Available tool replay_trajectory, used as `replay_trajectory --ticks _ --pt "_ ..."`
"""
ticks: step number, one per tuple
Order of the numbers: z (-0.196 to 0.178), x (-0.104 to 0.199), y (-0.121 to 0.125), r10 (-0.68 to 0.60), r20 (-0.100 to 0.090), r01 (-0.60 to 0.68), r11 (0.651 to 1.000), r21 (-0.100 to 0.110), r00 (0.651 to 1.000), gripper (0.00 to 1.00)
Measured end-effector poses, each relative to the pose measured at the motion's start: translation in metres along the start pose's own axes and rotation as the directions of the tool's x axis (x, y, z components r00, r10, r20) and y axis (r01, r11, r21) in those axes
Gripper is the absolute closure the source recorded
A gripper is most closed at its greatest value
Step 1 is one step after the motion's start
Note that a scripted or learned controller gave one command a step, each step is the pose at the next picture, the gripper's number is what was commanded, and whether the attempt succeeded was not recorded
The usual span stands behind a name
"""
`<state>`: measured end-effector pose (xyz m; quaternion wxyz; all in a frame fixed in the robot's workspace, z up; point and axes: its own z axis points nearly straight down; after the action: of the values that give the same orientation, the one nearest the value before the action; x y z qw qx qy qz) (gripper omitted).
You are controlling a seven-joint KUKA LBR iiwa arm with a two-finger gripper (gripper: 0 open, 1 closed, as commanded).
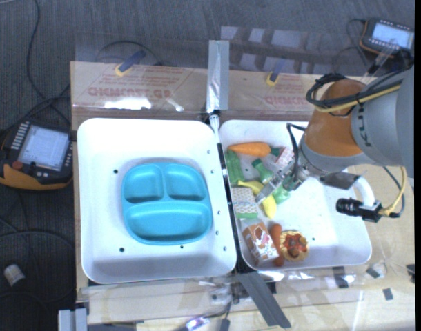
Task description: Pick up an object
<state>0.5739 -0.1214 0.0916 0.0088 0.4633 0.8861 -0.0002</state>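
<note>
Grey arm, rounded casing, with a wide orange band above the wrist. Black cables loop over the top of the band. Small dark metal gripper at the tip, finger detail too blurred to read.

You see two bins of smooth white plastic, the left bin and the right bin, both faintly glossy. The turquoise divided tray looks like smooth plastic with a soft sheen. The toy carrot has a matt orange skin. The arm's orange band shines glossy, its grey casing satin. You have a cardboard panel behind, matt brown, and a rough, dark carpeted floor.
</note>
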Motion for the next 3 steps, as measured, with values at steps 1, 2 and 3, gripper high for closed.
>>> replay_trajectory --ticks 1,2,3 --pt "-0.130 -0.001 -0.004 0.364 -0.009 -0.364 0.931 0.016 0.931 1.00" --pt "-0.130 -0.001 -0.004 0.365 -0.009 -0.365 0.931 0.016 0.931 0.00" --pt "-0.126 -0.049 -0.020 0.529 -0.007 -0.529 0.849 0.018 0.849 0.00"
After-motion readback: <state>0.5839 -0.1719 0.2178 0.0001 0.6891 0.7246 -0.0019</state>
